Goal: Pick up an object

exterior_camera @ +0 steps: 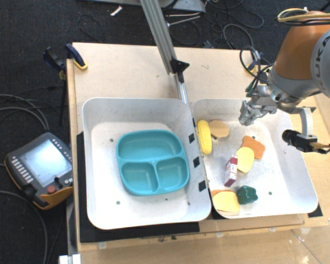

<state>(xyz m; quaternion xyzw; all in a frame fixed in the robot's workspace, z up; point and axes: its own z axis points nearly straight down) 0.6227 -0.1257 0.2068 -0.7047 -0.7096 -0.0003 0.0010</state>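
The big grey arm (311, 48) with its orange band comes in from the right side and bends down over the right bin (289, 197). Its gripper (248, 116) hangs near the top of that bin, pointing down and a bit to the left, with nothing seen between its fingers. They are too small and dark to tell if they are apart or together. No words or labels can be read on any of the things. Just left of the gripper lies a tan, bread-like piece (219, 129), and touching that is a yellow banana (204, 136) by the bin's left wall. Below the gripper sits an orange block (254, 147), and a yellow piece (245, 160) leans against it. Right beside that is a little red and white packet (231, 170). Down near the front edge there is a flat yellow round thing (226, 202) and a dark green pepper-like toy (246, 194) touching it. The left bin (99, 202) holds a blue-green tray (152, 161) with three parts. A grey metal pole (160, 29) slants down to where the two bins meet. On the floor to the left lies a control pad with a screen (39, 169), and black cables (220, 21) curl at the back.
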